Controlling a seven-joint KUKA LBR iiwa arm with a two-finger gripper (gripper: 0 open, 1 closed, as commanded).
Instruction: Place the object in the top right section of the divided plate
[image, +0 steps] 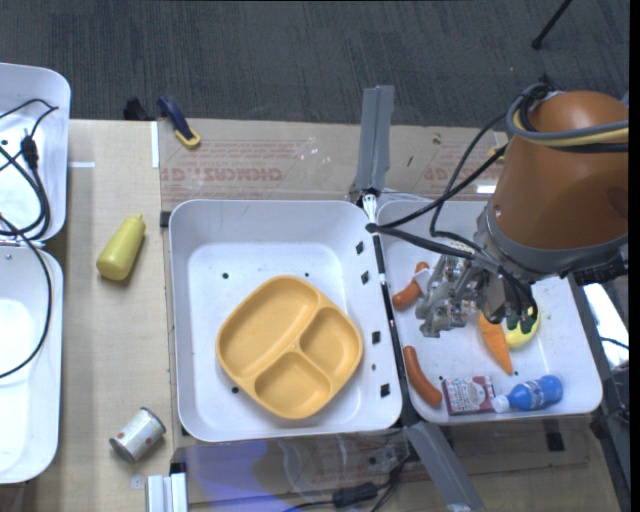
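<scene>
Gripper (446, 304) over right bin (572, 352) beside carrot (497, 347), grip impossible to tell; divided plate (270, 322) in left bin (200, 260).

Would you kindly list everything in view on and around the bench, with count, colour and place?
bins: 2, white, side by side
plate: 1, yellow, divided, in the view's left bin
sausages: 2, orange-red, left part of right bin
carrot: 1, orange, middle of right bin
yellow item: 1, beside carrot, kind unclear
packet: 1, red, front of right bin
bottle: 1, blue, lying beside packet
squeeze bottle: 1, yellow, bench left of bins
can: 1, silver, bench front left
clamp: 1, blue and yellow, bench back left
trays: 2, white, far left
arm: 1, orange and grey, from right
pincer: 1, grey, over right bin
</scene>
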